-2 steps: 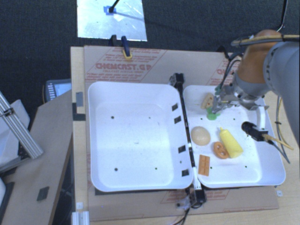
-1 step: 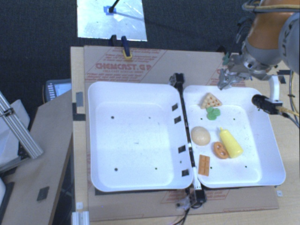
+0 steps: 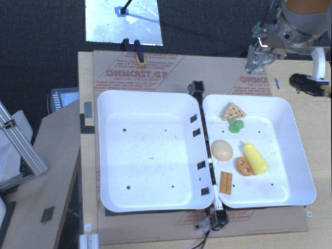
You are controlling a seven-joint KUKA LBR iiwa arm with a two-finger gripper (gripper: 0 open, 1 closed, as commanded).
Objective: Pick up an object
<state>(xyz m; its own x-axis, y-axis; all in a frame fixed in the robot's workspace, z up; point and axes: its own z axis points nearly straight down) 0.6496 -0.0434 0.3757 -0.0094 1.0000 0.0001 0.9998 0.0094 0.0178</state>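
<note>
gripper (image 3: 258, 61) hangs at the far right of the scene, past the far rim of the right-hand shallow white plastic bin (image 3: 298, 134), under the grey wrist and orange band of the arm (image 3: 301, 7); it carries nothing, and whether it is spread or closed i cannot tell at this size. candidates all lie in the right bin, bunched toward its left half. far end: tan waffle-patterned wedge (image 3: 233, 111), touching or nearly touching a small green leafy piece (image 3: 236, 125) just near of it. middle: pale beige egg-shaped object (image 3: 222, 150) by the divider; to its right a yellow squeeze-bottle shape (image 3: 254, 156) lying on its side, with an orange-brown pretzel-like ring (image 3: 243, 165) against its near-left flank. nearest: flat orange rectangular cracker (image 3: 225, 182), close to the bin wall. left-hand white bin (image 3: 104, 154) sits alongside, black clips joining the pair. judgement: pick not yet begun; the arm is parked clear, likely to keep the camera's view open. the egg stands apart, so looks the easiest grab; the cracker's flatness and the wall beside it could defeat a pinch.
</note>
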